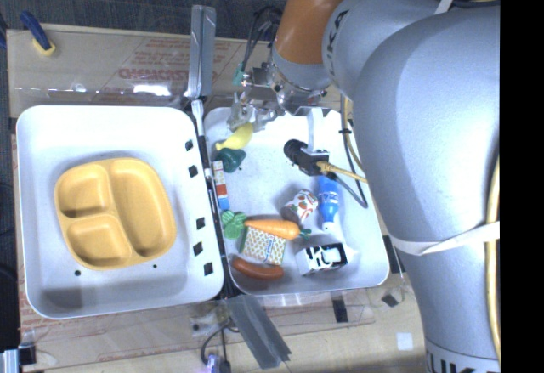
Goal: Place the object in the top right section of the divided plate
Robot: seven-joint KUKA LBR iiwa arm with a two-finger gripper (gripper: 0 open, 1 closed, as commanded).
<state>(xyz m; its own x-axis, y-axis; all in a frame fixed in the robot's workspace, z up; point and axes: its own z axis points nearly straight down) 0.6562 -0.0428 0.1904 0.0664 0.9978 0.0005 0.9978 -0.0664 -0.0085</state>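
Banana [235, 138], the yellow toy fruit, lay at about eleven o'clock in the right bin [367, 265], and the gripper [246, 114] stood right over its upper end; whether the jaws were released or clenched, I cannot tell. The green toy [231, 161] touched it at six o'clock and the bin wall was just beside, so a grasp could have slipped or caught both. The yellow divided plate [115, 211] waited well apart in the left bin [38, 278], so a weak hold could have dropped it on the way.

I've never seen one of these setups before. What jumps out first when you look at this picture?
The huge grey arm with its orange band fills the right side, its gripper reaching down at the far end of the right bin, just above a yellow toy banana. That bin holds a jumble of toy food, including a carrot and a sausage. In the left bin lies a yellow divided plate.
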